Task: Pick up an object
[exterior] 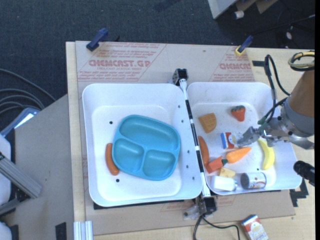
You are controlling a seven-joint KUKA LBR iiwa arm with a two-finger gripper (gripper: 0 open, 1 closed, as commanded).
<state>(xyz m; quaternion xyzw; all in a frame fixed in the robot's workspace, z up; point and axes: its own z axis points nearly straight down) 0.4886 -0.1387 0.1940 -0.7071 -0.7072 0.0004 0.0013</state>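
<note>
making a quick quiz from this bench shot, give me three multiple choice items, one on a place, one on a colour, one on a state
1. Where does the divided plate lie?
A. in the left bin
B. in the right bin
C. on the bench outside both bins

2. What colour is the divided plate?
A. red
B. blue
C. yellow

3. How does the can rest?
A. upright on its base
B. on its side
C. stacked on the banana

Key:
1. A: the plate sits inside the left bin, with a sausage beside its left edge.
2. B: its surface is light blue all over.
3. B: the can lies lengthwise near the front wall of the right bin, apart from the banana. The hand hovers above the carrot.
</note>
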